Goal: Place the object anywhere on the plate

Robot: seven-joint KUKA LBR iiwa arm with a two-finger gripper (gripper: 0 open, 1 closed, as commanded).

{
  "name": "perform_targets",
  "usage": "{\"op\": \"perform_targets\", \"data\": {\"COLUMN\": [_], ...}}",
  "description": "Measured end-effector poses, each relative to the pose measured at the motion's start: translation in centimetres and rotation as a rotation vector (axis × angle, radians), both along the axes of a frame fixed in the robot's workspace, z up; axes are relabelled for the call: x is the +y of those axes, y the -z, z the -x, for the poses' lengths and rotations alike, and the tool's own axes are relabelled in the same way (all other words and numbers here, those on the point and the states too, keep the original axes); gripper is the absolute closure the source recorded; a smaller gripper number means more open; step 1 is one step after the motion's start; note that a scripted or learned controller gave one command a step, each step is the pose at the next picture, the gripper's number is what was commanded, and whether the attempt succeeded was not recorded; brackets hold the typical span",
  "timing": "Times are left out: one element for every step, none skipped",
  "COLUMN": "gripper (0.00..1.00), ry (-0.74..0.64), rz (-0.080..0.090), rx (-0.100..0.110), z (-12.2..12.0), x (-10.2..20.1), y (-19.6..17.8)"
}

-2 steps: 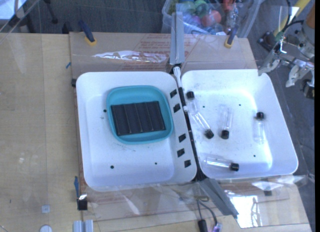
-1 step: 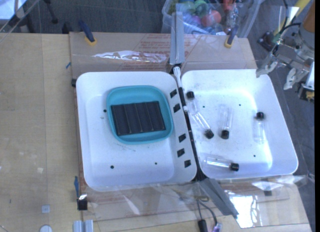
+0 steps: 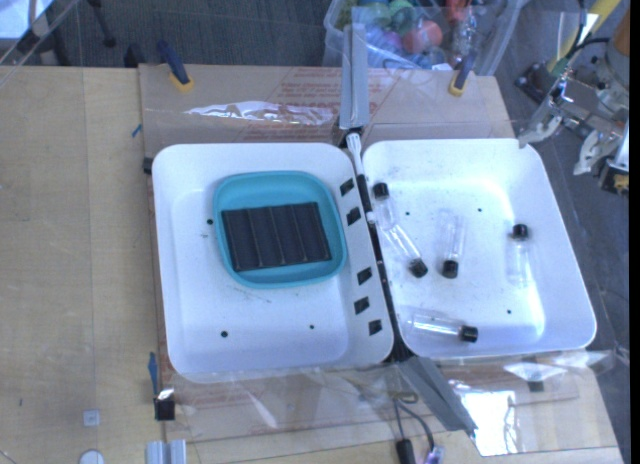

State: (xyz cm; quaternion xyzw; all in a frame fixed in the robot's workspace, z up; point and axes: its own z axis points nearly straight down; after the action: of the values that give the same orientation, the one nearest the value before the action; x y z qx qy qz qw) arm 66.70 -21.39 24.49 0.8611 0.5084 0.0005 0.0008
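One gripper (image 3: pixel 600 142) shows at the far right edge, above and outside the right bin's (image 3: pixel 560 252) upper right corner; it is partly cut off and too blurred for me to tell how it is set, and nothing can be seen held in it or touching it. In the right bin lie several clear vials with black caps: one vial (image 3: pixel 385 212) close to the left wall with its cap toward the top, a second (image 3: pixel 405 250) slanting just below it with its cap at the lower end, a third (image 3: pixel 452 247) nearly upright in the middle with its cap at the bottom, a fourth (image 3: pixel 517 252) near the right side with its cap on top, and a fifth (image 3: pixel 440 328) lying flat along the front wall with its cap to the right. They lie apart from each other, with bare white floor between them. The left bin (image 3: pixel 190 282) holds a teal plate (image 3: pixel 225 197) carrying a dark ribbed rectangle (image 3: pixel 275 236) in its middle; bare floor remains in front of the plate and along the bin's left side. The two bins touch along a shared centre edge.
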Motion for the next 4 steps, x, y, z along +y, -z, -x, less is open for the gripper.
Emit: {"op": "perform_targets", "data": {"gripper": [0.00,0.00,0.00,0.00], "ry": [-0.059,-0.048,-0.115,-0.052], "rz": [-0.001,-0.001,-0.002,-0.001], "rx": [0.005,0.005,0.006,0.002], "z": [-0.01,0.06,0.01,0.03], "x": [0.47,0.61,0.08,-0.18], "y": [0.75,0.77,1.22,0.96]}}
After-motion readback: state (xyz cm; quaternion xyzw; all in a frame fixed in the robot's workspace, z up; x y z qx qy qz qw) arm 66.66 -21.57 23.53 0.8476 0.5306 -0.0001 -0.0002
